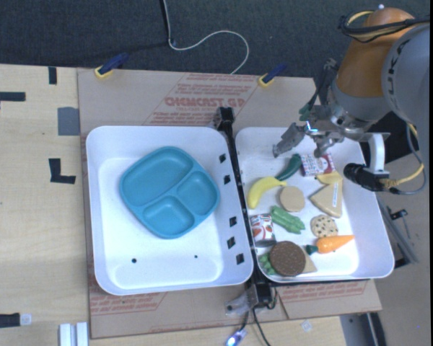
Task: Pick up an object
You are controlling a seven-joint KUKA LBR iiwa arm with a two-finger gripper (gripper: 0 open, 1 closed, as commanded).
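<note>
My gripper (304, 145) hangs over the back of the right bin (368, 265), its two fingers spread open with nothing between them. Just below it lie a dark green pepper (290, 167) and a red-and-white packet (314, 166). Further forward in the same bin are a yellow banana (265, 189), a tan round biscuit (291, 198), a cheese wedge (329, 196), a green pea pod (287, 220), a chip cookie (322, 226), an orange carrot (335, 244), a small can (262, 229) and a brown burger patty (286, 258).
The left bin (105, 215) holds a blue divided plate (169, 191). The arm's orange band (372, 49) and grey body stand over the right bin's back right corner. A cable (202, 42) runs across the bench behind the bins.
</note>
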